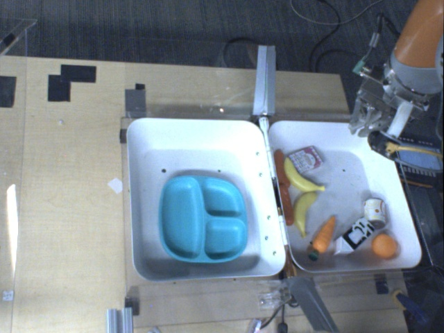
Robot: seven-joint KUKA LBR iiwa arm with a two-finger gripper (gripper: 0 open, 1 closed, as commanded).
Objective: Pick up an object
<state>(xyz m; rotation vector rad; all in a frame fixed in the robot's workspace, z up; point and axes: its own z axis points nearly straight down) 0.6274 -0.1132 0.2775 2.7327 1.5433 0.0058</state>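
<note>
The claw (374, 120) hangs over the right bin's (347, 259) far rim — its grip I cannot tell — carrot (323, 234) below.

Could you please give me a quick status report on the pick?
Gripper above right bin's far right corner, nothing visibly held. Bananas, carrot, orange lying in bin. Path unobstructed.

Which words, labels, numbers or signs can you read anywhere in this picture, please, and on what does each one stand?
No text here can be read.
Small red-and-white packet in the right white bin: printed face, too blurred to read.
Black-and-white patterned block beside the orange ball: bold marks, no legible characters.
Small white cup-like item: dark marking, too small to read.
Blue divided plate in the left white bin: no lettering.
</note>
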